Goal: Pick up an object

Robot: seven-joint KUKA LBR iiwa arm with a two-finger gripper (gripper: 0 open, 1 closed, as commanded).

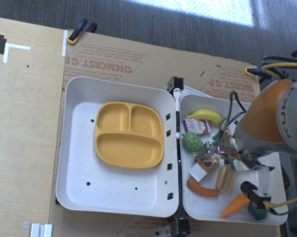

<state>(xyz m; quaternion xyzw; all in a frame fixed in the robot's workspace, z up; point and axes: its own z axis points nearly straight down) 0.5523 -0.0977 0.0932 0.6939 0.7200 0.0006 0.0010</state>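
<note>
My gripper (214, 152) is down in the right bin (260, 217), among the toy foods. Its fingers sit close above a small brown-and-white piece (206, 164) and just right of a green broccoli-like toy (192, 141). Around it lie a yellow banana (205, 116), a red-and-white packet (198, 127), a white block (197, 173), a tan bread-like piece (225, 179), an orange-red sausage (202, 189) and an orange carrot (234, 206). The arm's orange band (266, 114) hides the bin's far right part.
The left bin (71, 181) bears a yellow divided plate (129, 135). A dark teal item (258, 212) lies at the right bin's front right corner. Black clips (175, 84) join the bins at the back and front. Cardboard lies under both bins.
</note>
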